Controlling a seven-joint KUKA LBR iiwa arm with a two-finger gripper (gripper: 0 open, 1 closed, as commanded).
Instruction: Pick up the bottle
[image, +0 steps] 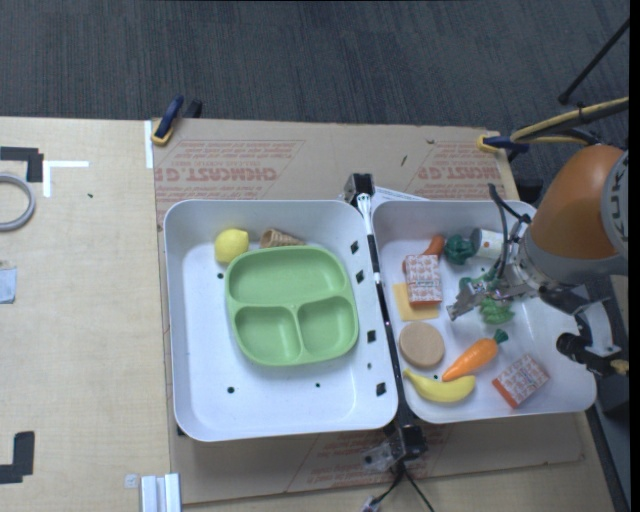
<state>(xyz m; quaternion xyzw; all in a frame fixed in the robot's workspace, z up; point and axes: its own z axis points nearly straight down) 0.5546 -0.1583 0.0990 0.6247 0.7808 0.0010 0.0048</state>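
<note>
A small white bottle (489, 240) lies near the back of the right bin (560, 400), beside a dark green toy (461, 247). The arm's wrist partly covers its right end. My gripper (464, 299) hangs lower in the same bin, in front of and to the left of the bottle and apart from it. It is open, with only bare bin floor between its metal fingers (454, 311). The grey arm with its orange band (580, 215) comes in from the right.
Around the gripper lie a red-and-white box (422, 278), a yellow slice (403, 301), a green broccoli piece (497, 311), a round cookie (422, 345), a carrot (470, 358), a banana (439, 387) and a red packet (520, 380). The left bin holds a green divided plate (292, 305) and a lemon (231, 243).
</note>
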